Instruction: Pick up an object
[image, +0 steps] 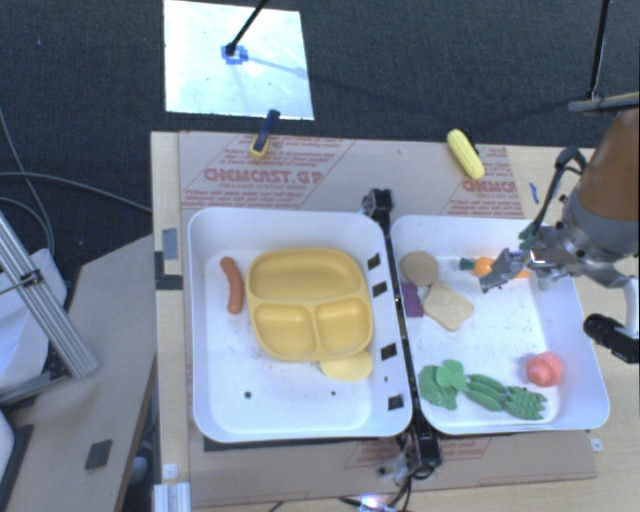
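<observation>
The small orange toy carrot (483, 266) lies in the right bin (590, 400), near its far wall, and sits just off the tip of the end effector (503, 271), on the side away from the arm. Whether the tips are parted or closed I can't tell from here. A tan bread slice (447, 305) lies a little nearer the camera, with a round brown piece (420, 268) beside the divider. The carrot looks like the closest candidate.
</observation>
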